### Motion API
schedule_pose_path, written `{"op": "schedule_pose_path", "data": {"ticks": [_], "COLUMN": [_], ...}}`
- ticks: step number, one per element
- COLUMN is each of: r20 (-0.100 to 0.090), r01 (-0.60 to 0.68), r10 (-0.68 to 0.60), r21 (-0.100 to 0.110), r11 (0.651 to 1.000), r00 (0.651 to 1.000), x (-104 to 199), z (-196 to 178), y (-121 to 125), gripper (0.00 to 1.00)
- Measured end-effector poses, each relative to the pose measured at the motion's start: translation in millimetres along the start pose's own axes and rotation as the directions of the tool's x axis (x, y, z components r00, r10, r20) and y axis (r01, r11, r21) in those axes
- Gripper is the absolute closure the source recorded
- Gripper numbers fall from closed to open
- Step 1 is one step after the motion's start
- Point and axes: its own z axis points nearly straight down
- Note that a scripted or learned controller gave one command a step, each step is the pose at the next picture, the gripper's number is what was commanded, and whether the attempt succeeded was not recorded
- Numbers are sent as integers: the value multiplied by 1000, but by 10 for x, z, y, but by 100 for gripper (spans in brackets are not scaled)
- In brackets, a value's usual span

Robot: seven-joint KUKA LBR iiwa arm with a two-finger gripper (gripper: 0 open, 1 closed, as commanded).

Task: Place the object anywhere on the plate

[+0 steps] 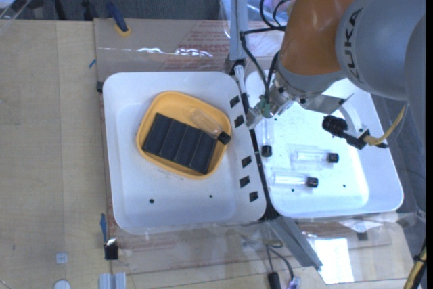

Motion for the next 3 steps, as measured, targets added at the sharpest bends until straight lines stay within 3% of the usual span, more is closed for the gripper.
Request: {"op": "schedule_pose_path", "data": {"ticks": [1,2,3], "r20": [-3,0,0], "r01": [106,235,235], "r10": [-106,-235,-235], "r21": [3,-1,-1], "r11": [994,972,972], "r00": [994,972,972], "x": [156,273,272], "z": [-1,-2,-3], "y": [-15,184,183], "gripper": [100,100,0]}}
